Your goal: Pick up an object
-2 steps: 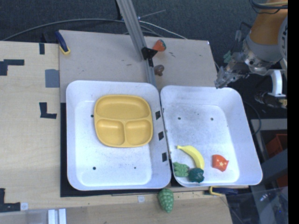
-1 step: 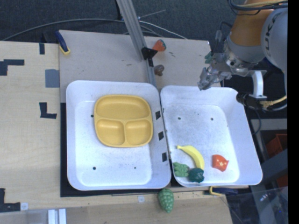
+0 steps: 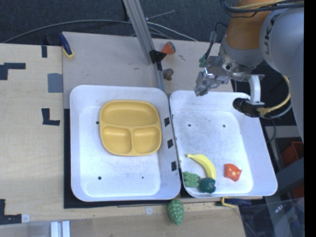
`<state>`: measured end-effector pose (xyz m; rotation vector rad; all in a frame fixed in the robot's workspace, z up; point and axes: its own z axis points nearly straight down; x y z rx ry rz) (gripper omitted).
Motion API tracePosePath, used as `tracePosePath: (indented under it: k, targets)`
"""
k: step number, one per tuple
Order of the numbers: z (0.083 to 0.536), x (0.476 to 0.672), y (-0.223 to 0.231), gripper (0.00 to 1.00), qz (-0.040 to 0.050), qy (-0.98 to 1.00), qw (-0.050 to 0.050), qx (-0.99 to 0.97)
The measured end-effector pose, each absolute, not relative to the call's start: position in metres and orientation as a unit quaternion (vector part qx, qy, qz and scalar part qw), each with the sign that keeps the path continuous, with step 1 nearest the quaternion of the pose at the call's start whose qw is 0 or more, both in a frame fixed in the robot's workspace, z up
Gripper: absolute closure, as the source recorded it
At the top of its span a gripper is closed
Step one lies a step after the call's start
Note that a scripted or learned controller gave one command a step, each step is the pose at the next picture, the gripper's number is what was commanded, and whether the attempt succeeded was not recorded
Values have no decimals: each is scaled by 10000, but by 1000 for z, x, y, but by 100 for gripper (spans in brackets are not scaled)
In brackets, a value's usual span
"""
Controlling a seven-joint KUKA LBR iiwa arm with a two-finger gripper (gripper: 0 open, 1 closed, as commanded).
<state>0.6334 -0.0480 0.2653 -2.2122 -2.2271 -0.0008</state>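
The claw [image 3: 202, 89], its fingers too blurred to tell apart or together, hung at the far rim of the right bin [image 3: 256, 132], while the banana [image 3: 204, 164] lay well apart near the bin's front, its long axis running diagonally.

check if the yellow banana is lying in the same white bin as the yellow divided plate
No, the yellow banana lies in the right white bin, while the yellow divided plate sits in the left white bin.
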Motion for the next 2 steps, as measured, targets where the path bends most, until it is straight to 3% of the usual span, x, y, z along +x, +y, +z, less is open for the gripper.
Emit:
tracePosePath:
  k: [2]
  targets:
    - [239, 615, 56, 100, 9, -7096, 18, -7046]
